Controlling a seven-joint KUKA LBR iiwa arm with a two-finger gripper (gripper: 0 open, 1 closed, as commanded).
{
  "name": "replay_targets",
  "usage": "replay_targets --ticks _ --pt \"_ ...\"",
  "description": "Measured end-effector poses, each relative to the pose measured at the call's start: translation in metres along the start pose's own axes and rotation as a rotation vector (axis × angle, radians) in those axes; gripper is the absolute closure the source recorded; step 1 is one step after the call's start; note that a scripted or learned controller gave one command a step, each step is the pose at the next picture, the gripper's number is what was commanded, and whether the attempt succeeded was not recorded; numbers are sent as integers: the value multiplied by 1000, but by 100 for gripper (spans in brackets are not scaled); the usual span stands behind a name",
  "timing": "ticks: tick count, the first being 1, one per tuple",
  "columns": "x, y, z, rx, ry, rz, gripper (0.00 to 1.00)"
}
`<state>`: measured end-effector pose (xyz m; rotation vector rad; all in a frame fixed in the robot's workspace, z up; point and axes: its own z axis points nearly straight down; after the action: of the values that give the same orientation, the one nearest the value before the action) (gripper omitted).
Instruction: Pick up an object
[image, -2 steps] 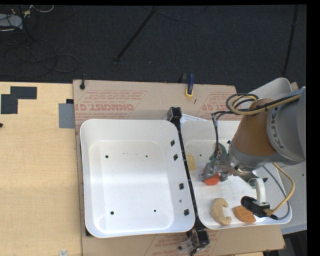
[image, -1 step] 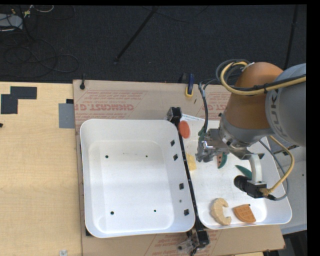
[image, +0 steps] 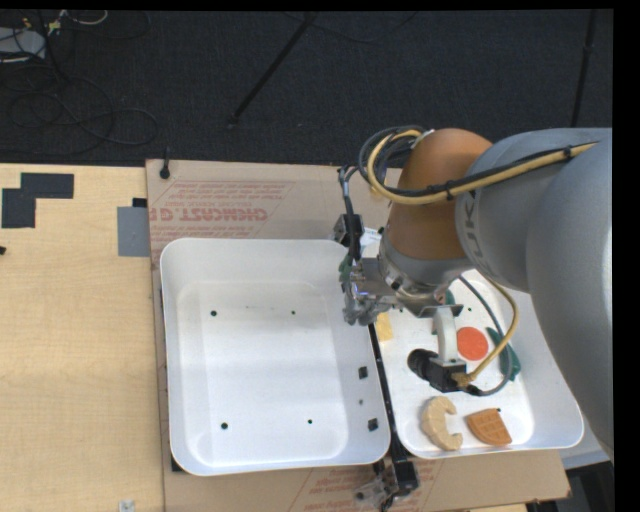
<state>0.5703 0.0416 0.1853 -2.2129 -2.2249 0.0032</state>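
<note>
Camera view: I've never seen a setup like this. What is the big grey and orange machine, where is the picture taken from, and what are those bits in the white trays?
The picture comes from a single camera fixed above the bench, looking down at a slant. The big grey machine with the orange band is a robot arm reaching in from the right. At its tip is a gripper, its "hand", now over the seam between two shallow white bins.

The left bin is the bigger-looking one. The right bin holds a few small things: an orange-red disc, a tan crescent piece, an orange-brown wedge and a small yellow piece.

Whether the gripper has hold of anything cannot be told from this angle.
</note>
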Motion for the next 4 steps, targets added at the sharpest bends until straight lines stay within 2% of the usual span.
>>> replay_targets --ticks 1,2,3,4 --pt "41 24 -2 -2 0 2 100" --pt "138 51 -139 -18 6 -6 100" --pt "131 49 -130 0 -3 2 0" --pt "207 45 -213 -8 3 -2 0"
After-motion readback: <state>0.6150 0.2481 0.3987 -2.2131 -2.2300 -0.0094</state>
